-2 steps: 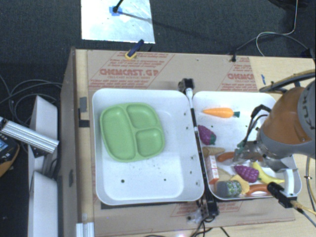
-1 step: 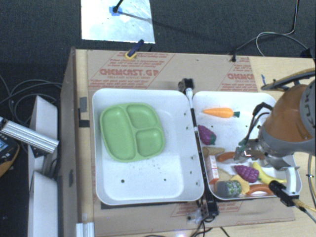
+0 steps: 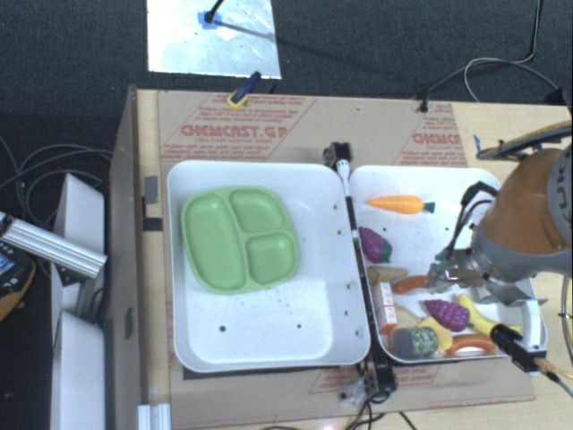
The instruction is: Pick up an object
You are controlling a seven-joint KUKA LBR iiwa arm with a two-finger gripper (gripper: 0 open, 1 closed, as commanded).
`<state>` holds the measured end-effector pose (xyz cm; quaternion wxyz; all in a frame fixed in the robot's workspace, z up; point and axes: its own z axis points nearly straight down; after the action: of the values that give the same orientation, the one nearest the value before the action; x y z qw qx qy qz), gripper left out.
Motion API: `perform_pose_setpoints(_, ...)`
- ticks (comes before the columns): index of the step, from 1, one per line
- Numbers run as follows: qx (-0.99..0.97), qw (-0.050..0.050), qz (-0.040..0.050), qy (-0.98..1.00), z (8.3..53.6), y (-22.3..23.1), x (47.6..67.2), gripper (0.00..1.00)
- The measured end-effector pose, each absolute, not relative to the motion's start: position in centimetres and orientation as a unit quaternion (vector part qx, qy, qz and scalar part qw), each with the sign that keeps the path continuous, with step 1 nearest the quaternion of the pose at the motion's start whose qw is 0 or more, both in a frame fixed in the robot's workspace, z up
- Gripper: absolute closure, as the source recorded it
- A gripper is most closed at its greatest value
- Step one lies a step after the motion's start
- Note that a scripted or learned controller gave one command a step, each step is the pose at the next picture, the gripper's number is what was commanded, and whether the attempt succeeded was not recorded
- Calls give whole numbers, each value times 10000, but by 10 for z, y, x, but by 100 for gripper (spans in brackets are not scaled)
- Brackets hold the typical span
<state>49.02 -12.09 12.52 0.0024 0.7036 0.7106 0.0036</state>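
Observation:
In the right bin [image 3: 448, 186] lie several toy foods. An orange carrot [image 3: 396, 204] rests near the far wall, and a purple and green vegetable [image 3: 373, 244] lies by the left wall. My gripper [image 3: 444, 274] hangs low over the bin's middle, beside a red-orange piece [image 3: 410, 284]. Just below it are a purple bunch of grapes [image 3: 445, 313] and a yellow banana [image 3: 475, 317]. A grey can [image 3: 405, 340] lies at the near edge next to a small yellow piece [image 3: 426, 339]. The arm's grey and orange wrist [image 3: 528, 218] covers the bin's right side.
The left bin [image 3: 269, 330] holds a green divided plate [image 3: 239, 238]. A red-labelled tube [image 3: 386, 305] lies along the wall between the bins. An orange ring [image 3: 472, 348] sits at the right bin's near edge. Cables run behind the bench.

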Motion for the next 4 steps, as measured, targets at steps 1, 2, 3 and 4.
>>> perform_pose_setpoints(1,7025,31,46,7116,135,-121,491,100)
perform_pose_setpoints(2,7027,31,46,7114,135,-121,491,0)
perform_pose_setpoints(3,7068,8,4,7074,84,-140,487,0)
perform_pose_setpoints(4,7057,15,16,7085,95,-139,488,100)
